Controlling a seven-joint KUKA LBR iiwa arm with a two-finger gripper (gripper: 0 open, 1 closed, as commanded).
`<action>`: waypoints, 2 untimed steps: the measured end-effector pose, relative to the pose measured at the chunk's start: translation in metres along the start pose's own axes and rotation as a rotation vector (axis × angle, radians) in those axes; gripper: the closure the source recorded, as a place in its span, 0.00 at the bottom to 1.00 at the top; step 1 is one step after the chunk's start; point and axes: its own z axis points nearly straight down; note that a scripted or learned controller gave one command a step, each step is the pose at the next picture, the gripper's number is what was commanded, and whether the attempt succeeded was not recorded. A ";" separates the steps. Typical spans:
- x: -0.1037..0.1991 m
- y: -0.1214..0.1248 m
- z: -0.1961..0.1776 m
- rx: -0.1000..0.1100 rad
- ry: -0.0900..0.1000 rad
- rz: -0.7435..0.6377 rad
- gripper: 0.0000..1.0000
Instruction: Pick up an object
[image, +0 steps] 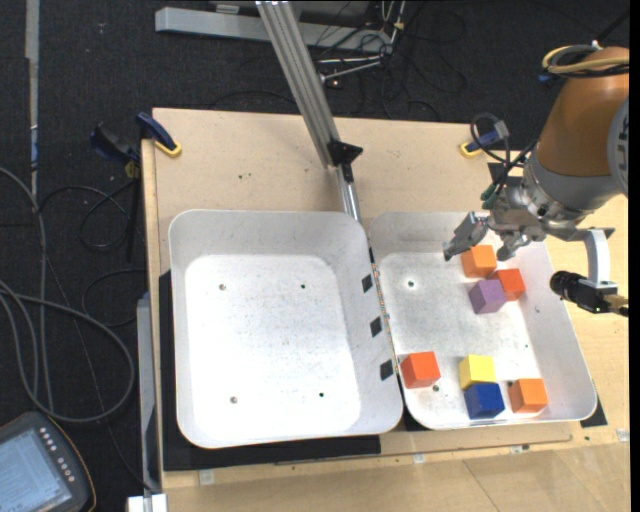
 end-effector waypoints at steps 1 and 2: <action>-0.007 0.000 0.062 0.002 0.000 0.001 0.00; -0.005 -0.006 0.125 0.003 0.001 0.000 0.00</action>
